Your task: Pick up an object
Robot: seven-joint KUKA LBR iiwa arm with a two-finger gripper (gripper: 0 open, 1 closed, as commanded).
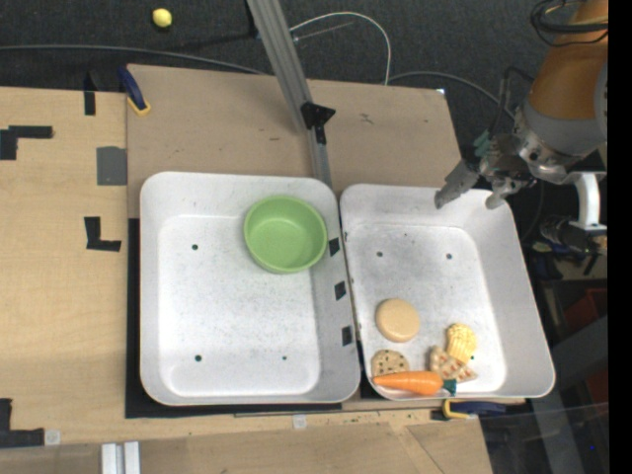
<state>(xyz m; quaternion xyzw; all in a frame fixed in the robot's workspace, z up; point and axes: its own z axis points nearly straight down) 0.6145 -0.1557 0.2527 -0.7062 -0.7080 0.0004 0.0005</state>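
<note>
Our gripper [474,194] hangs open, holding nothing, over the right white bin's [523,294] far rim. We should descend squarely onto the round tan biscuit [397,319] — it lies apart from the others.

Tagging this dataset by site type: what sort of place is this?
Most likely a robotics lab bench set up for bin picking. Two white bins sit side by side, toy food such as a carrot lies in the right one, and the grey-and-orange arm's end effector hangs over that bin's far edge.
</note>
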